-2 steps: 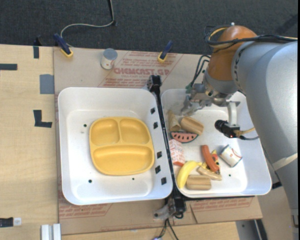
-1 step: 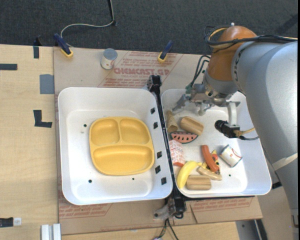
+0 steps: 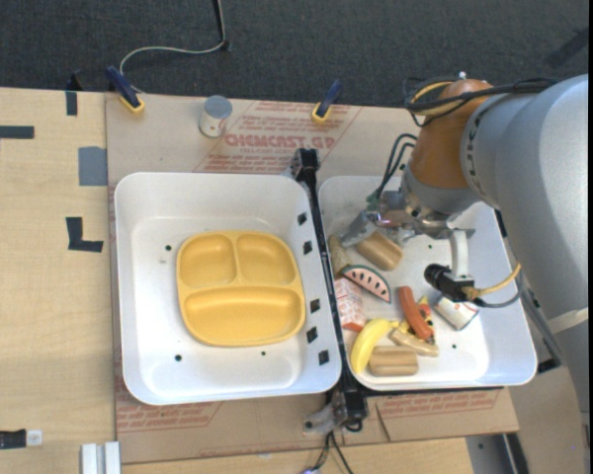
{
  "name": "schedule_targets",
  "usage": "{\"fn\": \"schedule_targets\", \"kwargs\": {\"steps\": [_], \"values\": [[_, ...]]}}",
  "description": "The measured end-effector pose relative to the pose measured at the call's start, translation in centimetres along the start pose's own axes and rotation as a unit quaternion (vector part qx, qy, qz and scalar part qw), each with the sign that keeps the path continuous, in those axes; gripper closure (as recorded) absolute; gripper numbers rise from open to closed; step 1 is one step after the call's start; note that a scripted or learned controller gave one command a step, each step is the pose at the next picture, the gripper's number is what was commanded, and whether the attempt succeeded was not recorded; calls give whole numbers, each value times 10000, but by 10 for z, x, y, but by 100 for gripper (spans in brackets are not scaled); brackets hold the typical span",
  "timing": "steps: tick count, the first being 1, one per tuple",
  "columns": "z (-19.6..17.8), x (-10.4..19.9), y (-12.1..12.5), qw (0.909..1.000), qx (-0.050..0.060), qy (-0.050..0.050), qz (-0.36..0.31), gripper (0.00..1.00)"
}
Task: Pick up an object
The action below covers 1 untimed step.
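**Grey arm low over the right bin's toy food**

Grey and bulky, the arm (image 3: 534, 156) reaches in from the right, its orange band (image 3: 450, 151) sitting above the wrist. The gripper (image 3: 376, 227) is down in the upper part of the right bin (image 3: 504, 363), right at a tan bread-like block (image 3: 380, 252). Whether the claw is spread or pinching that block, I cannot tell; the wrist hides too much of it.

Below the block lies a watermelon slice (image 3: 368, 283), with a red-and-white packet (image 3: 348, 310) near the bin's left wall. Further down are a banana (image 3: 368, 342), a tan log-shaped piece (image 3: 392, 363) and an orange-red hot dog (image 3: 415, 314), crowded close together. A small white and red item (image 3: 457, 312) lies to the right of the hot dog.

In the left bin (image 3: 138, 265) sits a yellow divided plate (image 3: 241, 288), roughly in the middle. Both bins rest on a cardboard sheet (image 3: 267, 131), where a small grey cylinder (image 3: 215, 117) stands beyond the left bin, between two yellow-and-blue clamps (image 3: 126, 89).
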<state>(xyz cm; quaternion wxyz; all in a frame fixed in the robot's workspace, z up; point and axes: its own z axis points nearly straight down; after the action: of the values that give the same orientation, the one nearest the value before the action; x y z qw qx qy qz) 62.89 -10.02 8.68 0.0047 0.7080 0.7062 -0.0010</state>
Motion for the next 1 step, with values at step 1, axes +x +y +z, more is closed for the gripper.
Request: {"fn": "schedule_targets", "kwargs": {"steps": [1], "values": [[-9, 2, 0, 10000, 12, 18, -12, 100]]}}
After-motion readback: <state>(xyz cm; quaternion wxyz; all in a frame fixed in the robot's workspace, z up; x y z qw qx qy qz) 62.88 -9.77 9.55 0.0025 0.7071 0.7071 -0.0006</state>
